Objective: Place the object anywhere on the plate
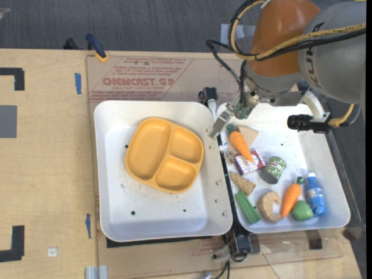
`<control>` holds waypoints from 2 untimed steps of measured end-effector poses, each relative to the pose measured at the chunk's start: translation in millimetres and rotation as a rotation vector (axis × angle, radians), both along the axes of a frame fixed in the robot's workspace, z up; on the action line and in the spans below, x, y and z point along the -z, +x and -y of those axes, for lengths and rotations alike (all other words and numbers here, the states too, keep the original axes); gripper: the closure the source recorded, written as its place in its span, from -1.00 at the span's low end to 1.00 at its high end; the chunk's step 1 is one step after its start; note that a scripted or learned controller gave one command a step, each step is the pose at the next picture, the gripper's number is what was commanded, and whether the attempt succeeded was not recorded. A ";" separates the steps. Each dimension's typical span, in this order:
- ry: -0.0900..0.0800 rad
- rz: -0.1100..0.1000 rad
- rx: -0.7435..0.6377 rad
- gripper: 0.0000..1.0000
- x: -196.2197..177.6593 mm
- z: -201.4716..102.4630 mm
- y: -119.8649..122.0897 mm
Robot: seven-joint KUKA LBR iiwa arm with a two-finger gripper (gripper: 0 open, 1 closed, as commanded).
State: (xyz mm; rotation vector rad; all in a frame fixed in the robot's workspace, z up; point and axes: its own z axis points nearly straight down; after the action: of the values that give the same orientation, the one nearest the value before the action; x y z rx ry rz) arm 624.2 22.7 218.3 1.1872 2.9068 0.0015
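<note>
Here the gripper (225, 122) hangs over the seam between the two bins, just above the top of a carrot (240, 146) in the right bin (334, 173). Whether its fingers are open or closed cannot be told; the wrist hides much. The yellow plate (164, 154) sits in the left bin (110, 202). The arm (325, 45) is cut off at the right.
</note>
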 end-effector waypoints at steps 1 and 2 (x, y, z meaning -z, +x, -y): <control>0.000 0.000 0.000 -1.00 0.0 0.0 0.0; 0.000 0.000 0.000 -1.00 0.0 0.0 0.0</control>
State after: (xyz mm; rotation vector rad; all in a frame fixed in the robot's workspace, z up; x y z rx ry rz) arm 624.2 22.7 218.3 1.1872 2.9067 0.0015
